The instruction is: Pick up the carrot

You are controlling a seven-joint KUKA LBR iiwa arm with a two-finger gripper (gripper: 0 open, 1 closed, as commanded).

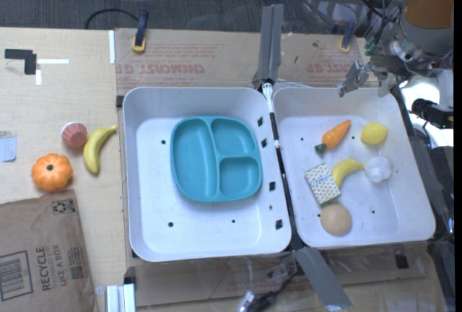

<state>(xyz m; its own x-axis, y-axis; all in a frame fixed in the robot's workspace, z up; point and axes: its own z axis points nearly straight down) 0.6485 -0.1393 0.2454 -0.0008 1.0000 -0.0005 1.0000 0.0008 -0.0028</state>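
The small orange carrot with a green stub end [336, 135] lies tilted on the floor of the right-hand shallow white bin [404, 235], in its upper middle part, touching nothing. Just beside the carrot on its right sits a yellow lemon [373, 133]; below the carrot lie a small yellow banana [346, 170], a patterned square packet [322, 183] and a round tan ball [336, 219], with a pale translucent lump [377, 169] near the banana. The grey two-finger gripper [359, 79] hangs above the bin's far rim, up and to the right of the carrot, well apart from it, nothing between its fingers; how wide they stand I cannot tell.
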